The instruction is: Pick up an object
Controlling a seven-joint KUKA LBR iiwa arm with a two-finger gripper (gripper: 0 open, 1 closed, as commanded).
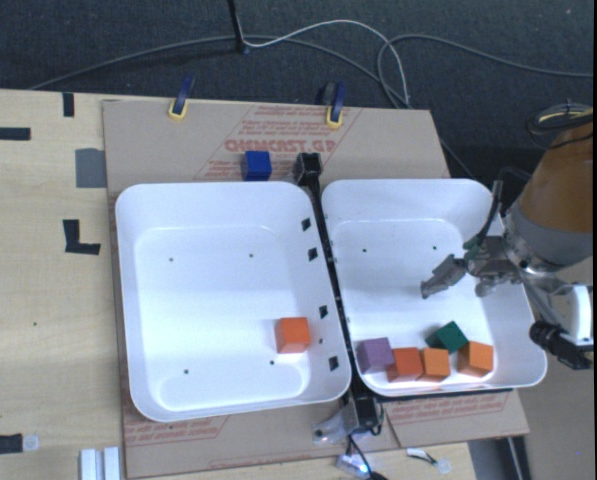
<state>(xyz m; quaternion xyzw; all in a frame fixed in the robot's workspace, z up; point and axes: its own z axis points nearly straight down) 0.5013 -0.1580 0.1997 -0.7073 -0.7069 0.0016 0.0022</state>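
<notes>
1. A cluster of small blocks lies along the near edge of the right shallow white plastic bin (408, 200): a pale purple cube (375, 353), a red-orange cube (407, 364), an orange cube (435, 364), a dark green block (447, 336) tilted just behind them, and another orange cube (476, 358) at the right end. The purple, red-orange and orange cubes sit side by side, touching or nearly so.
2. The grey two-finger gripper (440, 282) hangs over the middle of the right bin, behind the cluster and apart from it. Nothing is seen between its tips; whether they are spread or pressed together cannot be told.
3. The left shallow white plastic bin (138, 268) holds a single orange cube (293, 334) near its near right corner.
4. Both bins rest on a brown cardboard sheet (398, 133) printed in red with lettering that seems to read "CHEMCAST GP", upside down to the camera and blurred.
5. A small blue cube (257, 164) sits on the cardboard just behind the left bin.
</notes>
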